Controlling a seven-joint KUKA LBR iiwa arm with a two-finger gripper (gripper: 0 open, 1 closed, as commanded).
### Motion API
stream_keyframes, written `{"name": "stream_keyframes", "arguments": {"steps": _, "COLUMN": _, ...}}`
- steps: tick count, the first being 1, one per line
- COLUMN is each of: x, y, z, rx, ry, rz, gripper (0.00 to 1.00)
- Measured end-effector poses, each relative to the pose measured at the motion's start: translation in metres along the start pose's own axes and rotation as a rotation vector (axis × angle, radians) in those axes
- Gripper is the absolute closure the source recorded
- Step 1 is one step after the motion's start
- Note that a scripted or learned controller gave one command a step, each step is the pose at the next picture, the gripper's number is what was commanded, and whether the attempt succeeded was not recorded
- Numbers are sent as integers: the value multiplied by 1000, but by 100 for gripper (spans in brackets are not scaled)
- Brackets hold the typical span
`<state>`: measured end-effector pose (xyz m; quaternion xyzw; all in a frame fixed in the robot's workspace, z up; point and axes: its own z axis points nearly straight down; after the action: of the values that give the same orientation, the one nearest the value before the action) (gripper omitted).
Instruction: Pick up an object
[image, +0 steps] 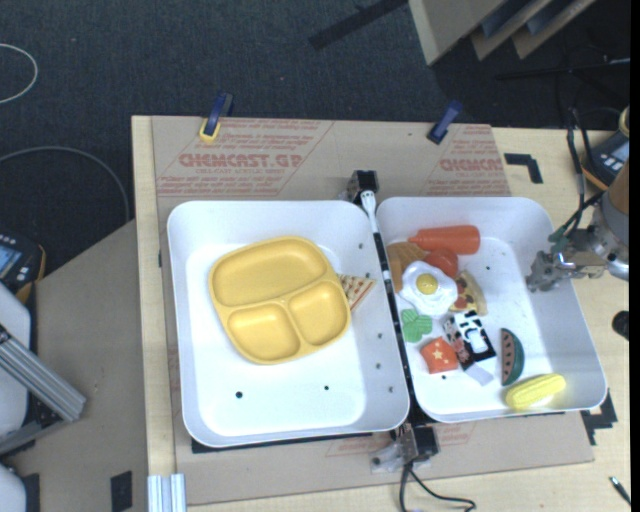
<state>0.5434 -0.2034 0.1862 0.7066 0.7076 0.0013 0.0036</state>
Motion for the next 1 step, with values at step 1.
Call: {"name": "stream_keyframes", "arguments": {"steps": 1, "x": 0, "y": 2, "z": -42, "rx": 0, "ry": 0, "rz": 0, "gripper": 100}}
